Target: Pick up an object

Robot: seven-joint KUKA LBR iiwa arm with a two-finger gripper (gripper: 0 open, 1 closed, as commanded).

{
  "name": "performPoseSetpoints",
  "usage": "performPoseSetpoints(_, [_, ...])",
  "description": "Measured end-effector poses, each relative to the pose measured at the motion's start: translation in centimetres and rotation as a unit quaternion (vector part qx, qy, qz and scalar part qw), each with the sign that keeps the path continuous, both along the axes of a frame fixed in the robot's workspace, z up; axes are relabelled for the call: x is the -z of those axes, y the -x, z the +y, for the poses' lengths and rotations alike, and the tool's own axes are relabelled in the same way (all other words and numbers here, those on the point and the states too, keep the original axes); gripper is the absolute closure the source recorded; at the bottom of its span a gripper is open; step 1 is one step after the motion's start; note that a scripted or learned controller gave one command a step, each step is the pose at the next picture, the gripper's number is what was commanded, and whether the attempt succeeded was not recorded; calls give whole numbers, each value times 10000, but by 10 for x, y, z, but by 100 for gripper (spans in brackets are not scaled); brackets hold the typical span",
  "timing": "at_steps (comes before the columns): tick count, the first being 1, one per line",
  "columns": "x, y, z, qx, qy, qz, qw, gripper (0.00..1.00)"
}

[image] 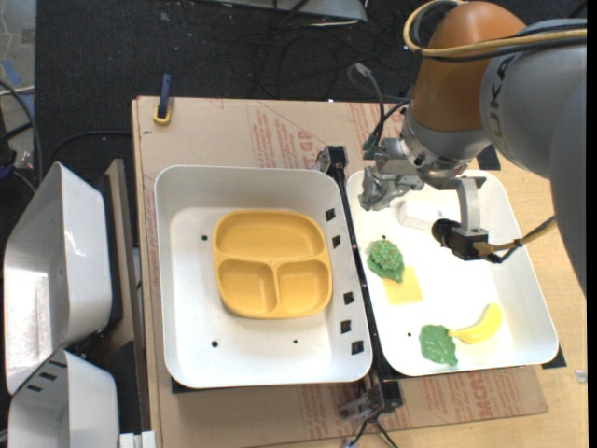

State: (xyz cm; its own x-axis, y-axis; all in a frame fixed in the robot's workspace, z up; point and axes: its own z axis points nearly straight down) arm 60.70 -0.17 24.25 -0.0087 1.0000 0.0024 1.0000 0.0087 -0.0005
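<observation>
At the near edge of the right white bin [532, 278] I see a curved yellow plastic banana [479, 325], long axis slanting up-right. Farther back hangs the grey end effector [381, 192]; the banana lies toward me and rightward. I cannot tell its opening.

The gripper [381, 192] hangs over the far left corner of the right bin [522, 241]. That bin holds a broccoli floret [385, 259], a yellow cheese slice [405, 289], a banana [480, 325] and a second green piece [437, 343] — the left bin [182, 250] bears a yellow divided plate [272, 261].
</observation>
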Motion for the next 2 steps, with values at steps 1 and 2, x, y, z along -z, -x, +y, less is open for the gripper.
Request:
performPoseSetpoints(1, [-3, 5, 47, 5, 5, 1, 10000, 100])
performPoseSetpoints(2, [6, 10, 93, 4, 7, 8, 10000, 100])
